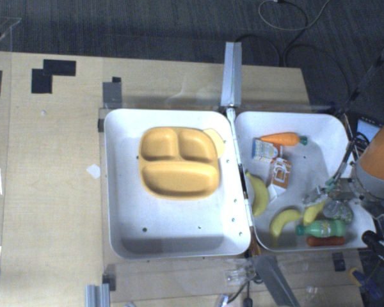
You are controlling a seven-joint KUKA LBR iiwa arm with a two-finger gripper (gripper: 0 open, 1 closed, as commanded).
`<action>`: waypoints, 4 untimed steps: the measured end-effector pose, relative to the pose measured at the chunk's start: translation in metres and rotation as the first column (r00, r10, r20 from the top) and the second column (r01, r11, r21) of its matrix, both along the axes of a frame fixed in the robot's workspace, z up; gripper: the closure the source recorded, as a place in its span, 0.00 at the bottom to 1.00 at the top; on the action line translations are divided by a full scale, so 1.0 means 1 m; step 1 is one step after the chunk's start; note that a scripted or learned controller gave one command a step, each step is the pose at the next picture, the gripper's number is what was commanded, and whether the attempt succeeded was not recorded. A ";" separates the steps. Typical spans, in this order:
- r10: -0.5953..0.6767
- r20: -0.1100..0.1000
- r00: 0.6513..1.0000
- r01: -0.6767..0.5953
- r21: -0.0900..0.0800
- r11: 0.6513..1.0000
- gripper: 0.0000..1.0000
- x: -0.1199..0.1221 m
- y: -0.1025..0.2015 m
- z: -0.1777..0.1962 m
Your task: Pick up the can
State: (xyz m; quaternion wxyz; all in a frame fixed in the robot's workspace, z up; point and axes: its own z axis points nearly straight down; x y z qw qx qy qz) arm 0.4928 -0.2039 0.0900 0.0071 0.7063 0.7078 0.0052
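The can (338,211) appeared as a silvery, crumpled shape near the right bin's (288,121) front right corner. The pincer (329,194) blurred into it, so whether it was spread or pressed together could not be told.

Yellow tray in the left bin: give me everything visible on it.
The yellow tray looks like moulded plastic, matte, with rounded corners. It has three compartments: two smaller ones along the far side and one wide one along the near side, split by raised ridges. It lies flat and upright on the floor of the left bin, toward the far half. A pale yellow piece peeks out at its far right corner; what that is cannot be told.
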 end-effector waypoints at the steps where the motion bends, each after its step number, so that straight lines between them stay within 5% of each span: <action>1: 0.037 -0.004 0.999 -0.037 0.000 0.999 0.00 0.076 0.000 -0.001; 2: 0.311 -0.005 0.950 -0.311 -0.006 0.950 0.00 0.001 -0.003 0.000; 3: 0.314 0.001 0.950 -0.314 -0.005 0.950 1.00 0.004 -0.001 0.011; 4: 0.314 0.001 0.950 -0.314 -0.005 0.950 0.00 0.004 -0.001 0.012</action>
